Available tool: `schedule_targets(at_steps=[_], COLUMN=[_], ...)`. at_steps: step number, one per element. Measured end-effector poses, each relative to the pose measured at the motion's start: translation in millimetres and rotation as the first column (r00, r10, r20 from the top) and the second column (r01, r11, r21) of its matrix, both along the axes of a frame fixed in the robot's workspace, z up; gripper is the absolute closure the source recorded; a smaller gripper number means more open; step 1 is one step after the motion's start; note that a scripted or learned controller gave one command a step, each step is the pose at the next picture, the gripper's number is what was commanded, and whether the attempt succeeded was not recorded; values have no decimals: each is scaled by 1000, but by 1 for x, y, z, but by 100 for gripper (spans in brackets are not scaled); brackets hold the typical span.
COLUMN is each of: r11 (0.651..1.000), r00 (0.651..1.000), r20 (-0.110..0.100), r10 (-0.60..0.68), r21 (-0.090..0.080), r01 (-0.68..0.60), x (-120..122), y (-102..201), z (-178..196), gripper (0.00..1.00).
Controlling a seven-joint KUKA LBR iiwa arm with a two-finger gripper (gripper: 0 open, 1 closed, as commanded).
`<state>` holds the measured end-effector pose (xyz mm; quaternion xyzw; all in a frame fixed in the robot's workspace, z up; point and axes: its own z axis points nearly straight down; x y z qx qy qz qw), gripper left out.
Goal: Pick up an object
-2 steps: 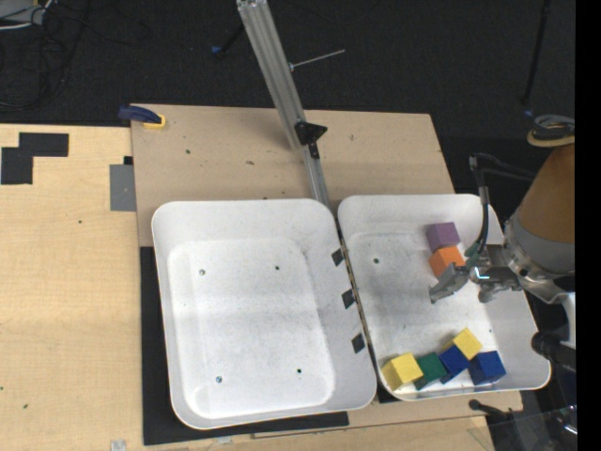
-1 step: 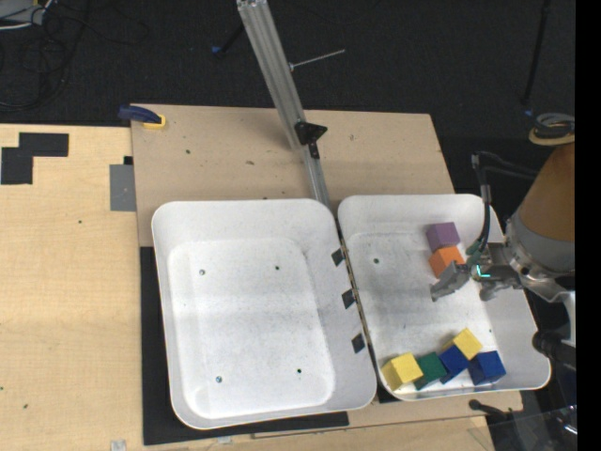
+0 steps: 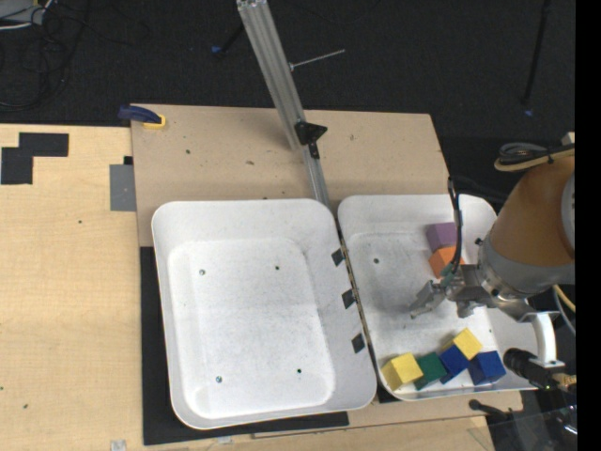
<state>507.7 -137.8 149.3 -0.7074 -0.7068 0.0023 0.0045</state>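
- Camera view: two white bins sit side by side on the bench; the left bin [image 3: 178,242] has nothing resting on its floor, while the right bin [image 3: 394,224] carries all the loose pieces.
- The gripper [image 3: 434,299] hangs over the middle of the right bin, its fingers spread apart and slanting down toward the floor, with nothing between them.
- An orange block [image 3: 441,260] and a purple block [image 3: 440,235] lie touching each other just behind the gripper, partly screened by the arm [image 3: 535,224].
- Along the near rim sit a yellow block [image 3: 405,369], a green block [image 3: 432,368], two blue blocks [image 3: 454,362] [image 3: 486,368] and a second yellow block [image 3: 467,343], packed close together.
- Judged from their look, these are small, light, rigid blocks with flat faces: they should neither crush nor sag, though smooth sides may slip if pinched near an edge.
- The orange block is nearest the fingers; I would close on two opposite flat faces, squarely. Its contact with the purple one may crowd a finger.
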Motion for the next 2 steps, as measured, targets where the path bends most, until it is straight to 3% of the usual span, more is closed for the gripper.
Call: schedule_targets(at_steps=[1,2], r11=[1000,1000], r00=[1000,1000], r20=[0,4], r10=[0,-8], r21=[0,-1], r01=[0,8], x=[-2,-1], y=[1,-1], z=[-54,-41], gripper=[0,100])
